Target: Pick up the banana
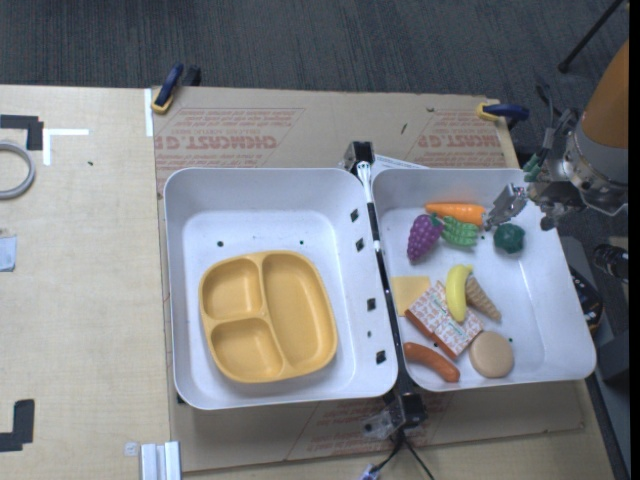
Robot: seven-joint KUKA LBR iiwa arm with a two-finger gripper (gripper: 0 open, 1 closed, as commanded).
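Fixed above the worktop [80,298], looking down at a slant, far enough back to take in both white bins: left bin [185,298] and right bin [550,318] side by side at centre. Dark floor [330,18] along the top edge, arm [605,138] entering from the right. No second viewpoint.

The arm [600,138] is cut off by the right edge. The banana [457,292] hides part of the waffle-patterned cracker [440,320]. The tool's [507,206] fingers are too small to read.
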